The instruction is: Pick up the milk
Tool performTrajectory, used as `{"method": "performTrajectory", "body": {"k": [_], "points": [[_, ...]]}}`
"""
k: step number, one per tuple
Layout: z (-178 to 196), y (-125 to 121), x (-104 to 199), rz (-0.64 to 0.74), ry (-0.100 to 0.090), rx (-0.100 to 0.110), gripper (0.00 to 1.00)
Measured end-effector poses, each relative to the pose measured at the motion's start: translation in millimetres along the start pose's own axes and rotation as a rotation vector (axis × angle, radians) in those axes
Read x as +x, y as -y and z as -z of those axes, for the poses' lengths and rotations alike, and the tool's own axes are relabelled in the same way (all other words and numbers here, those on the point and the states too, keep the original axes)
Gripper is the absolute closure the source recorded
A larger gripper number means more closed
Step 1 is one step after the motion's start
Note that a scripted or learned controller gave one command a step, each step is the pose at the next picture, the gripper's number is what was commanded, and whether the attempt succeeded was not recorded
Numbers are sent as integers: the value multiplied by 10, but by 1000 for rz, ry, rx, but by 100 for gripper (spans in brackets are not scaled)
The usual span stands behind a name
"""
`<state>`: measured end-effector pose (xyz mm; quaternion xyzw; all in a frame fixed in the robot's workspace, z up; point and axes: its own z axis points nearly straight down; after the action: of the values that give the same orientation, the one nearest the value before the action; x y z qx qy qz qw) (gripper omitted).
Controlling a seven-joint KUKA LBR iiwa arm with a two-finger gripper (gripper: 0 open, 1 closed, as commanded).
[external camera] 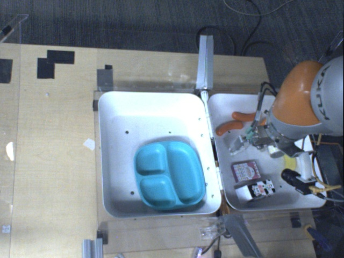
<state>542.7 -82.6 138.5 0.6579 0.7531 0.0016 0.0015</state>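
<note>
Over the right bin, the gripper hangs low at mid-bin, with nothing visibly held. Whether it is spread or pressed together cannot be told from this angle. The placement is judged to be a staging position, since the task's thing lies in this bin.

The milk, probably the small black-and-white carton, lies on its side near the front wall. It sits just beside the maroon box and apart from the gripper. The gripper would therefore have to travel toward the front wall.

Count:
- Bins: two. The left bin holds one blue divided plate with three compartments.
- Right bin contents: one milk, one maroon box, one orange item at the rear.
</note>
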Motion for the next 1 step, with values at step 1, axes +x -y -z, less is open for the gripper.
{"method": "performTrajectory", "body": {"k": [1], "points": [[326, 247, 868, 186, 0, -1, 0]]}}
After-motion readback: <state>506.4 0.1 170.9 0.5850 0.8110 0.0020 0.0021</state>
